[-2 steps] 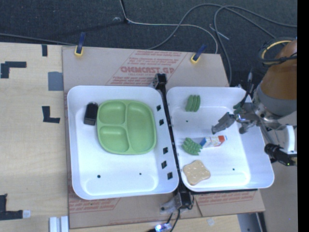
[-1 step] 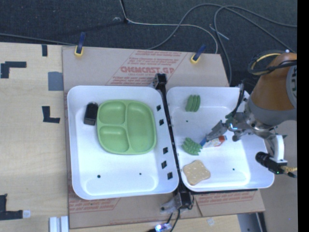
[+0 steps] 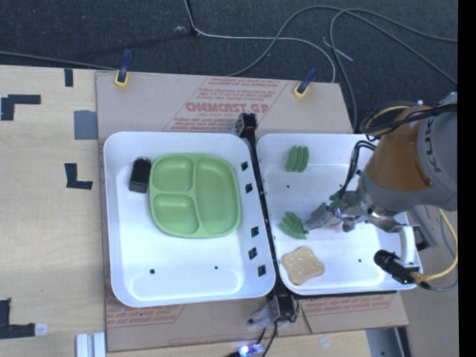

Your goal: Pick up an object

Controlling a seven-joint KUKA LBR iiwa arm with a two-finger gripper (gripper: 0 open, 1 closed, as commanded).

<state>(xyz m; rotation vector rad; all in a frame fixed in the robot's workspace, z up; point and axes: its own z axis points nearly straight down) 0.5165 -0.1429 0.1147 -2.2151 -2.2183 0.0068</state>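
In the right bin [image 3: 327, 143] lie three objects: a green ridged piece [image 3: 297, 158] at the back, a green leafy piece [image 3: 294, 224] near the left wall, and a tan slice of toast [image 3: 301, 265] at the front. My gripper [image 3: 318, 219] reaches in from the right, low over the bin floor, with its tip just right of the leafy piece. Nothing shows between its fingers.
The left bin [image 3: 126, 274] holds a green divided plate [image 3: 195, 195] and a small black block [image 3: 140, 175] at the plate's left. A black divider with clips [image 3: 255, 199] runs between the bins. Cables cross the dark floor behind the bench.
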